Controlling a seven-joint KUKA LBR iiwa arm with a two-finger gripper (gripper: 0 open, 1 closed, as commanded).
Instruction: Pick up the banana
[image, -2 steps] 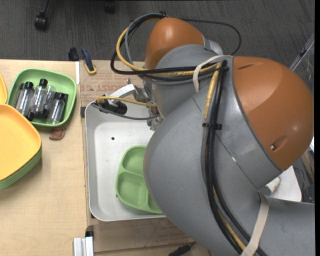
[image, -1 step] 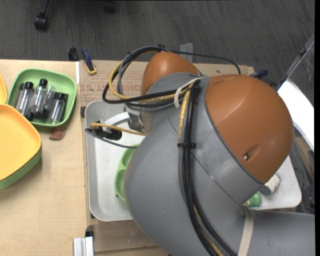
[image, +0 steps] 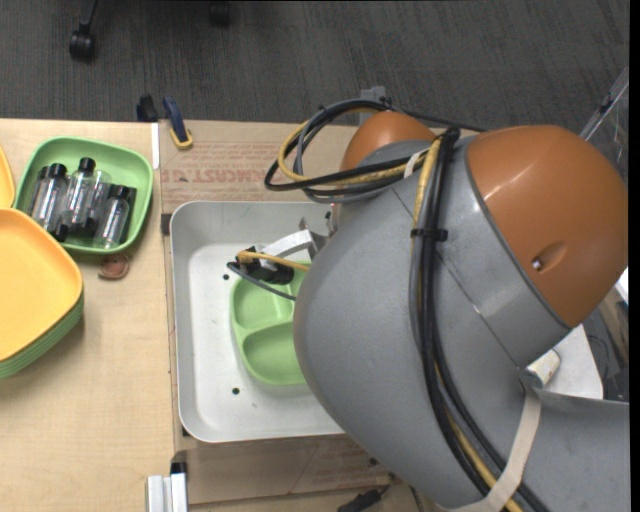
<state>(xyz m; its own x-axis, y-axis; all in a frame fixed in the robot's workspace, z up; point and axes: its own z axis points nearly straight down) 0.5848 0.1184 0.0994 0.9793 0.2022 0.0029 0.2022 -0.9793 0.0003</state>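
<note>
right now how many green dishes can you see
2: a green tray holding small bottles on the bench at far left, and a green divided plate in the white bin. The arm may hide others.

1. A shallow white plastic bin (image: 200, 330) sits on the wooden bench (image: 110, 400).
2. A light-green divided plastic tray (image: 262, 340) lies inside that bin.
3. A green square plastic dish (image: 85, 195) holding small dark-capped clear bottles (image: 80, 200) stands on the bench to the left of the bin.
4. A stack of orange plastic plates (image: 30, 290) lies at the left edge, just beside the green dish.
5. A small brown round object (image: 115, 267) rests touching the green dish's lower rim.
</note>
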